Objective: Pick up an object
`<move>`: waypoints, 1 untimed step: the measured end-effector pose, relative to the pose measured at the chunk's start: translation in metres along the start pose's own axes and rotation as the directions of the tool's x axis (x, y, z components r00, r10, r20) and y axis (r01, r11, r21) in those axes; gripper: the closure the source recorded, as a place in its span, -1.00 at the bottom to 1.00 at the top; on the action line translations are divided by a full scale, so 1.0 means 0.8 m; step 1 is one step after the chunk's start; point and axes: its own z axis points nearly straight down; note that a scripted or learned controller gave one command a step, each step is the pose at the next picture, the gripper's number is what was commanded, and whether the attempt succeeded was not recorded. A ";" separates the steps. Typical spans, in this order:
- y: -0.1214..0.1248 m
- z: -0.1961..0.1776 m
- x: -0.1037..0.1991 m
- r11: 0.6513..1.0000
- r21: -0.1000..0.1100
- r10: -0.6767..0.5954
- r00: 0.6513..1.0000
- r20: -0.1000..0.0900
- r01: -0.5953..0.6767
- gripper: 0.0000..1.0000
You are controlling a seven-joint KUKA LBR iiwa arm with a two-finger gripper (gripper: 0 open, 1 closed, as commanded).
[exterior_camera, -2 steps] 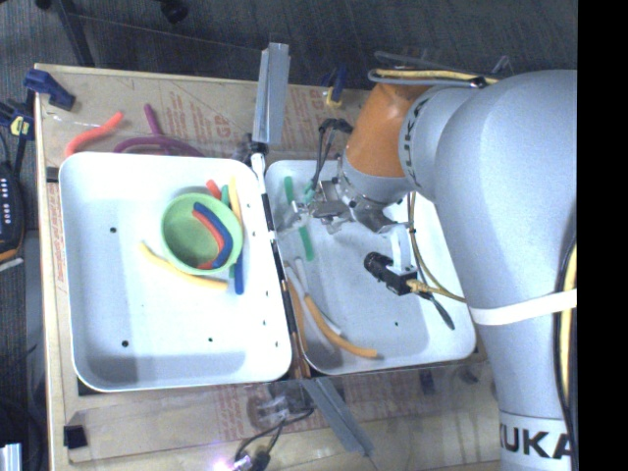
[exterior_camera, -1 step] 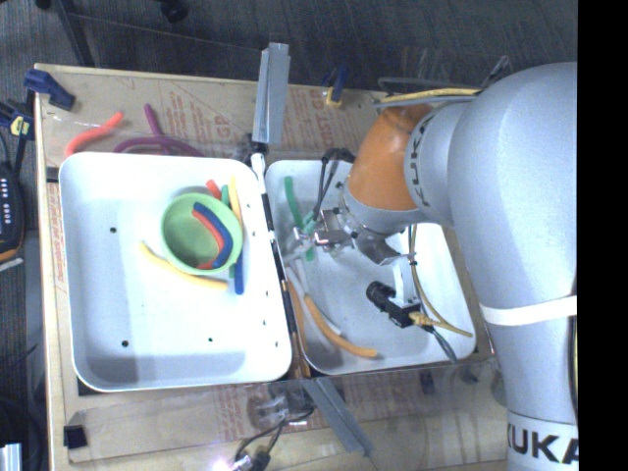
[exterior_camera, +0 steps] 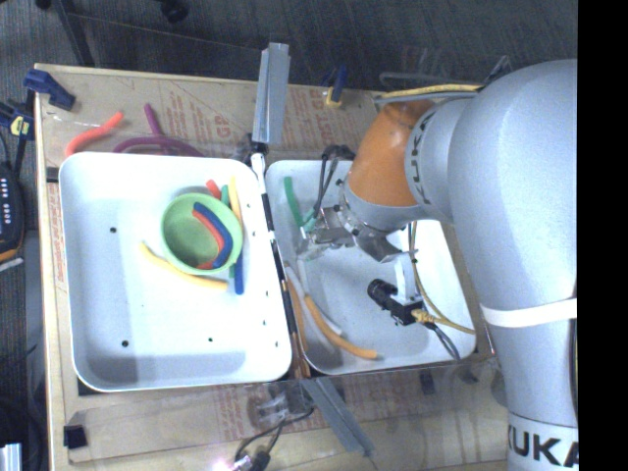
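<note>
The arm bends down into the right bin, "KUKA" on its base. Whether the claw is open or closed, I cannot tell. A green stick lies just beside it.

Robot lab: KUKA arm, plywood bench, white bins

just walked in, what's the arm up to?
The grey arm is reaching into the right bin, its gripper low near a green strip at the bin's left side. I can't tell if it has anything. An orange strip lies nearer the front. The left bin holds a green bowl with colored strips.
</note>
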 end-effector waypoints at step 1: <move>0.043 -0.122 -0.030 0.985 0.003 0.173 0.985 -0.009 -0.173 1.00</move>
